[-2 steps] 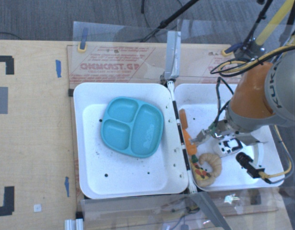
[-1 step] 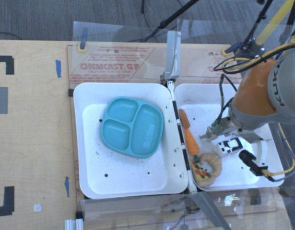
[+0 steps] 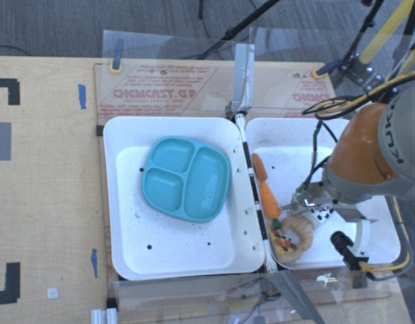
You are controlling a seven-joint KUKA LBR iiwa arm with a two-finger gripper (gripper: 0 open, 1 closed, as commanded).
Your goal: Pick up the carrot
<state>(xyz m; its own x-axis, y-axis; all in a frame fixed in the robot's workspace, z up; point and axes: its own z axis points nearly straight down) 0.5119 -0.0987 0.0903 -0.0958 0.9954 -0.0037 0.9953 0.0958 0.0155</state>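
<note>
— Carrot?
— It lies in the right bin, along the wall it shares with the left bin, above a ring toy.
— And the hand?
— Just right of the carrot; I cannot tell its opening or any hold.
— Left of the carrot?
— A blue divided plate.

Floor: grey carpet, black cables trailing across
Bench: pale wood — blue and black tape marks
Panel: clear sheet, red lettering
Light: even
</note>
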